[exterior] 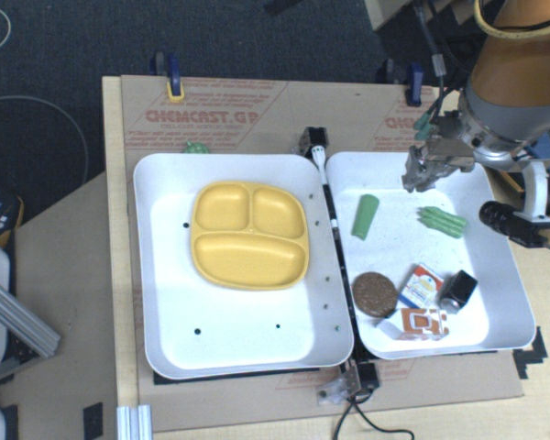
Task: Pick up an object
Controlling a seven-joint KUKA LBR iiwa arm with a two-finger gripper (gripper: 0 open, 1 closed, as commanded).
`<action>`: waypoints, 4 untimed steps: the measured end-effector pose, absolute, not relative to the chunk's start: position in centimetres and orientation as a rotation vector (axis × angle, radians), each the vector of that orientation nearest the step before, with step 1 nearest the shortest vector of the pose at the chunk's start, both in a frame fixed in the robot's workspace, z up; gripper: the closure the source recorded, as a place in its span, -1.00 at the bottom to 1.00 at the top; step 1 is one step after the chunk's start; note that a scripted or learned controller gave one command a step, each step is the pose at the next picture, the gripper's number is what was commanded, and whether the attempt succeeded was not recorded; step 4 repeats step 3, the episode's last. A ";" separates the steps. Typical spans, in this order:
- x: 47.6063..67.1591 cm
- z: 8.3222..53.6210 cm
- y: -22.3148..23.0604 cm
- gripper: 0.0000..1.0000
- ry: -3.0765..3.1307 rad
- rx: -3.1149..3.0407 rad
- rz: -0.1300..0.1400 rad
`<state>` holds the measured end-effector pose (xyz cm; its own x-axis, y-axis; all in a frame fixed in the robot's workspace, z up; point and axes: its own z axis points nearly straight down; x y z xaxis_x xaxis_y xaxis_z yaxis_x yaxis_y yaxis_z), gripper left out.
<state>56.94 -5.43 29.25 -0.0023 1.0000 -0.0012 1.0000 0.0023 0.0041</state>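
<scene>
The right bin (500, 324) holds a green cylinder (365, 216), a green ridged piece (442, 220), a brown round disc (374, 293), a small colourful box (421, 288), a red-and-white patterned card (425, 322) and a small black block (458, 289). My gripper (423, 174) hangs over the bin's back part, a little above and to the left of the green ridged piece, to the right of the green cylinder. Nothing shows between its fingers.
The left bin (165, 319) holds a yellow divided plate (250, 235). A black clip (313, 141) sits at the back between the bins. Blue clamps (173, 74) grip the board's far edge. A black camera-like part (518, 223) juts over the right bin's right rim.
</scene>
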 end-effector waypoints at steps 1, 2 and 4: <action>51.3 25.8 0.9 1.00 2.234 2.221 -0.006; 49.2 31.9 7.8 1.00 2.231 2.209 0.011; 48.0 41.6 11.8 1.00 2.225 2.211 0.019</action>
